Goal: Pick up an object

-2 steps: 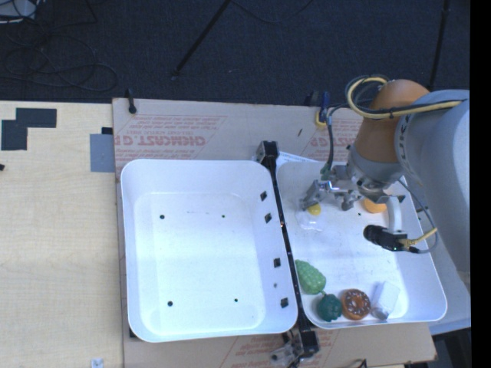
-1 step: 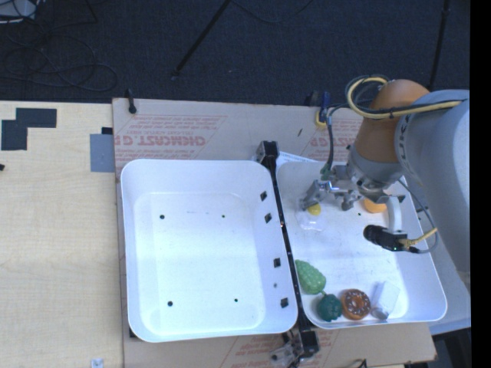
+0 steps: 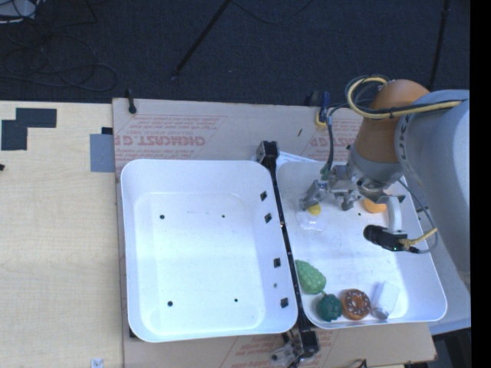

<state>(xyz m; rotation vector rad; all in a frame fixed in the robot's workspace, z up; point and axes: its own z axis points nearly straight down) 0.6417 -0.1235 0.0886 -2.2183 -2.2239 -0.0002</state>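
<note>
My gripper (image 3: 331, 198) hangs low over the back part of the right bin (image 3: 430, 282), open, with nothing showing between its fingers. A small pale, clear item with a yellow spot (image 3: 312, 211) lies just below the left fingertip (image 3: 311, 201). An orange object (image 3: 374, 205) peeks out from behind the wrist on the right. Near the bin's front lie a light green lump (image 3: 311, 276), a dark teal ball (image 3: 330, 307), a brown sprinkled donut (image 3: 355, 303) and a white block (image 3: 386, 297).
The left bin (image 3: 130, 205) sits beside the right one, split off by a black-clipped divider (image 3: 278, 228). A black cable connector (image 3: 385, 237) juts from the arm over the right bin. Cardboard (image 3: 192, 133) lies under both bins.
</note>
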